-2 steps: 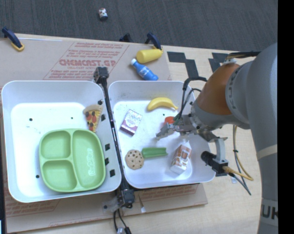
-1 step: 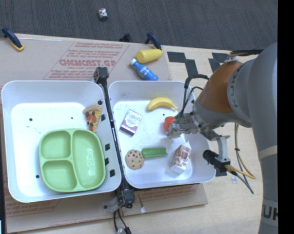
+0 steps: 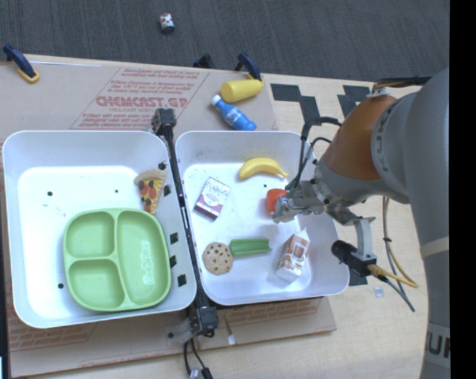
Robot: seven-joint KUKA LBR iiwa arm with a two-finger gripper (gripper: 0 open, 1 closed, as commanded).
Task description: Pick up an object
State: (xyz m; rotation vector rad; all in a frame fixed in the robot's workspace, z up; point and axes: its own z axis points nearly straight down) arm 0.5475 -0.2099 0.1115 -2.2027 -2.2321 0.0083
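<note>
The right bin point(image 3: 192, 160) holds a yellow banana point(image 3: 261, 167), a small pink box point(image 3: 213, 197), a cookie point(image 3: 217, 257), a green stick point(image 3: 249, 247), a small carton point(image 3: 293, 257) and a red round object point(image 3: 272, 200). My gripper point(image 3: 290, 207) is low in this bin, right against the red object's right side, with the carton just below it. The wrist and the grey arm with its orange band point(image 3: 362, 144) cover the bin's right side.
The left bin point(image 3: 16, 156) holds a green divided plate point(image 3: 117, 259) and a pizza slice toy point(image 3: 150, 189). Behind the bins, on the cardboard, lie a yellow object point(image 3: 240, 90) and a blue bottle point(image 3: 234, 114). A black clamp point(image 3: 164, 119) sits between the bins.
</note>
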